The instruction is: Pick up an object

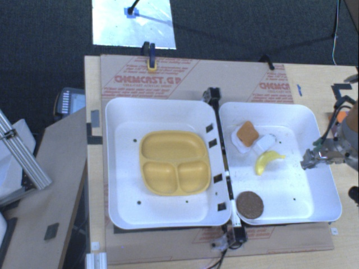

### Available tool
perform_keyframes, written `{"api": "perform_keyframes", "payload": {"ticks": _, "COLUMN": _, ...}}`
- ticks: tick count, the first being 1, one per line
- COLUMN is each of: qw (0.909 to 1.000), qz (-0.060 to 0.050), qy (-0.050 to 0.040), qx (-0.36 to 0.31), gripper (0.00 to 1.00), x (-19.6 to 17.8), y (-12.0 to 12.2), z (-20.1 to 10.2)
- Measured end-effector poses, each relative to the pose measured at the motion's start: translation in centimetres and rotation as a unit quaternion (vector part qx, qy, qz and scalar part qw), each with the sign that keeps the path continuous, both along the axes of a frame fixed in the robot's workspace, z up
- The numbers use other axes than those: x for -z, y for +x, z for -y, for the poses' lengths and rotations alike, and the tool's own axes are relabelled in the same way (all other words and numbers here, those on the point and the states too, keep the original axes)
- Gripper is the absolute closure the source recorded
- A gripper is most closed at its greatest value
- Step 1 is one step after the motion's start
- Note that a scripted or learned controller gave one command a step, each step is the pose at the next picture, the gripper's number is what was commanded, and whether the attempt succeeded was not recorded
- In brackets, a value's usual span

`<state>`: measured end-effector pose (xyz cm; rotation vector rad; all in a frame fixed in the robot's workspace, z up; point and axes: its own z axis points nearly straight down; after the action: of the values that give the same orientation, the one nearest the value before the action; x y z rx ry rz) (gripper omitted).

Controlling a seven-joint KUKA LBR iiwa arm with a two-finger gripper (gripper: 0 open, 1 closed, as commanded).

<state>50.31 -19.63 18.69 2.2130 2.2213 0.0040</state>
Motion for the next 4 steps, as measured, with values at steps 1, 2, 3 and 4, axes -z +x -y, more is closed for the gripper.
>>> {"api": "perform_keyframes", "payload": {"ticks": 1, "qw": 1.0, "qz": 0.001, "qy": -0.0006, "qx": 0.0, "gripper": 1.0, "x": -6.0, "y": -0.3, "z": 0.8}}
{"api": "perform_keyframes", "payload": {"ticks": 2, "qw": 1.0, "qz": 0.0, "qy": 0.0, "qx": 0.0, "gripper": 1.0, "x": -8.5, "y": -0.2, "z": 0.8}}
{"api": "perform_keyframes", "payload": {"ticks": 3, "qw": 1.0, "qz": -0.001, "qy": 0.0013, "qx": -0.003, "gripper": 1.0, "x": -7.5, "y": 2.9, "z": -4.1}}
{"api": "perform_keyframes", "payload": {"ticks": 4, "qw": 1.0, "qz": -0.001, "qy": 0.0011, "qx": -0.002, "gripper": 1.0, "x": -7.8, "y": 4.3, "z": -8.5}}
